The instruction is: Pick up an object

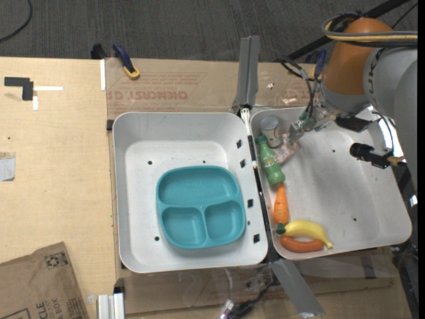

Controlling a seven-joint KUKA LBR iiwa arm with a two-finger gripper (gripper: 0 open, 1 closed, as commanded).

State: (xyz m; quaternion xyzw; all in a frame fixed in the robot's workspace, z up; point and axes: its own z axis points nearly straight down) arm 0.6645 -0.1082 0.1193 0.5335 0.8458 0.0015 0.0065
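Floor (pixel 166 12): dark grey carpet with a faint diagonal weave, along the far side of the bench.
Cable (pixel 23 8): a thin black loop lying on the carpet at the far left corner.
Bench top (pixel 53 211): pale wood, smooth, evenly lit with soft shadows.
Cardboard sheet (pixel 172 88): brown, flat on the bench's far side, printed lettering reading upside down.
Clamp (pixel 126 62): blue and yellow, at the sheet's far edge.
Marks (pixel 30 88): a black L-shaped piece and white tape strips on the wood at left.
Cardboard box (pixel 43 284): brown, printed, at the near left corner.
Metal bar (pixel 247 72): grey, upright at the bench's far edge.
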